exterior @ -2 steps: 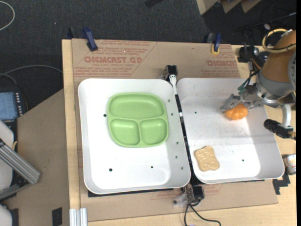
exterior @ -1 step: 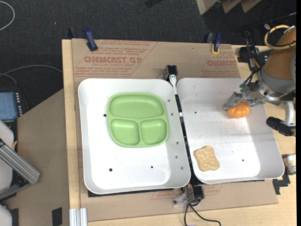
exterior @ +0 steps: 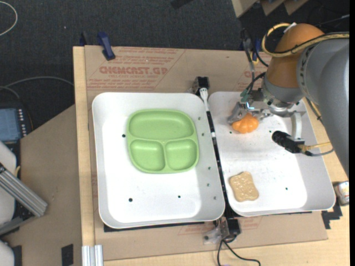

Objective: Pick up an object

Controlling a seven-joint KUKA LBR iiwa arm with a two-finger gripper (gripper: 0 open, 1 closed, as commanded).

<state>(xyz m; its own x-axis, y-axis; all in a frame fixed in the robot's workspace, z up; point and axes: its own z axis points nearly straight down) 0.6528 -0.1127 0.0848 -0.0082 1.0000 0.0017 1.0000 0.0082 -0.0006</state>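
Observation:
An orange, rounded object (exterior: 246, 126) lies in the far left part of the right bin (exterior: 310, 195). My gripper (exterior: 248, 111) is down right over its far side, touching or almost touching it, with the grey arm and its orange band rising behind to the right. A tan, square biscuit-like piece (exterior: 244, 186) lies flat near the front left of the same bin, well apart from the gripper.
The left bin (exterior: 111, 193) holds a green three-compartment plate (exterior: 162, 140). A black part with a cable (exterior: 287, 141) hangs off the arm over the right bin. A ridge where the bins meet (exterior: 213, 148) runs between them. Brown cardboard lies under both bins.

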